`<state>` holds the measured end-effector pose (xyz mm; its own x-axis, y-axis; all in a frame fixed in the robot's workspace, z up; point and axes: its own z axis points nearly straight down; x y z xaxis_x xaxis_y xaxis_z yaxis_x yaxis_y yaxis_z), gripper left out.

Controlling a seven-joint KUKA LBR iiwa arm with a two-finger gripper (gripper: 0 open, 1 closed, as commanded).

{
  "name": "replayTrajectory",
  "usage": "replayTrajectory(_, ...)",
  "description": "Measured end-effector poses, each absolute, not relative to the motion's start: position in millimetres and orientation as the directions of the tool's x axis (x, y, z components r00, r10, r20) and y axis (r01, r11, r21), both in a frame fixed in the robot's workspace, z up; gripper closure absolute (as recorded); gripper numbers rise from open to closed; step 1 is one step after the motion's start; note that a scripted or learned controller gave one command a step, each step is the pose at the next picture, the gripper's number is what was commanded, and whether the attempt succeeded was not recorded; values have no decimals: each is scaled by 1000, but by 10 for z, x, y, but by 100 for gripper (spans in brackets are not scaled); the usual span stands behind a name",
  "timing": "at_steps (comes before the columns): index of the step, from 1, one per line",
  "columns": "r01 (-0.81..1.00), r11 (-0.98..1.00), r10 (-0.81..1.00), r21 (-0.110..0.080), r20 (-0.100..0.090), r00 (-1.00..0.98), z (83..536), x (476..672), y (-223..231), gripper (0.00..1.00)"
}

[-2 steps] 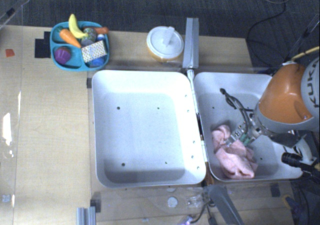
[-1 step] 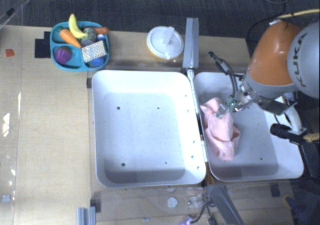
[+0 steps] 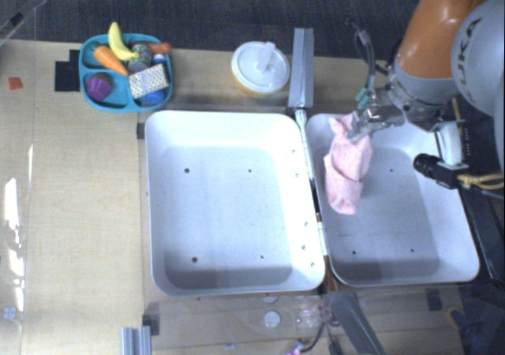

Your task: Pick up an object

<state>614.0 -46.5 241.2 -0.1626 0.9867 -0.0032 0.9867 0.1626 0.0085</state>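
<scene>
Pale wooden bench under a dark carpeted floor; two shallow white plastic bins set side by side, touching along a shared middle edge.

Item 1: left white bin, bare floor with small dark holes.

Item 2: right white bin, holding the task's thing.

Item 3: soft pink crumpled cloth, hanging over the far left part of the right bin, just beside the dividing wall. Its top corner is pinched up; its lower end appears to touch or nearly touch the bin floor.

Item 4: two-finger gripper on the grey arm with orange band, reaching in from the right. Jaws are clenched on the cloth's upper corner.

Item 5: blue divided tray of toy food, far left on the bench, well apart from the bins.

Item 6: white round lidded cup, far of the left bin, beside a grey metal upright bar.

Handling note: the hold looks shallow, on a corner only. A slow, straight lift would likely keep the fabric from slipping out.

Clearance note: the dividing wall lies close on the left, so the hanging end could drag there. Open room lies right and near within the right bin.
</scene>
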Motion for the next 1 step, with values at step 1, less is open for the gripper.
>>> replayTrajectory(1,952,305,952,5,-3,-305,1880,6655,-746,100)
